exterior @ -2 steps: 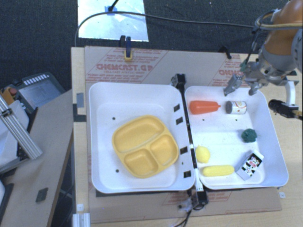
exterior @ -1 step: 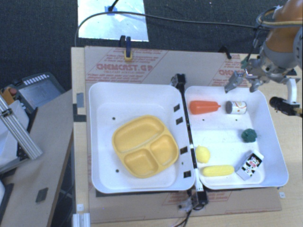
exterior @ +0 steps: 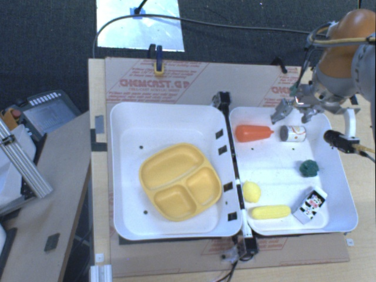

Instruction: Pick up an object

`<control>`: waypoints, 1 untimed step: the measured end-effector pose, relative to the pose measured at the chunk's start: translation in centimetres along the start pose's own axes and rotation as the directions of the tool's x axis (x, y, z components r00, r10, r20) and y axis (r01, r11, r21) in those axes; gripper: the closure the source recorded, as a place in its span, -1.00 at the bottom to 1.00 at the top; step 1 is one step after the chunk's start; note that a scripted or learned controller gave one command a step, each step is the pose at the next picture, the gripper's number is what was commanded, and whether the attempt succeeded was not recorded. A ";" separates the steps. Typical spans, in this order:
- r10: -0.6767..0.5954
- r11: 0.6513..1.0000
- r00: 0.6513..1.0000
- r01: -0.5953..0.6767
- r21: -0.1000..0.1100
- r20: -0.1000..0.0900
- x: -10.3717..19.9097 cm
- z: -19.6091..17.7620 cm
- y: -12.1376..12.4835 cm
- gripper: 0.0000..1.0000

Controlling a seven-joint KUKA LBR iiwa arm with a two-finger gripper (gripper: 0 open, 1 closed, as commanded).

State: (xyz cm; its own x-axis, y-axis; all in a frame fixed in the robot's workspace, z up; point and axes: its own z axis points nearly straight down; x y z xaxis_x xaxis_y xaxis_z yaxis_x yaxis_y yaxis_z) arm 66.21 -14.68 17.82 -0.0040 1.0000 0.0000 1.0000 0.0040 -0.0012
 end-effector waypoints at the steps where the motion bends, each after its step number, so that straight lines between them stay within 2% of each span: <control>1: -0.002 1.000 1.000 0.002 0.000 0.000 0.5 4.2 -0.1 -1.00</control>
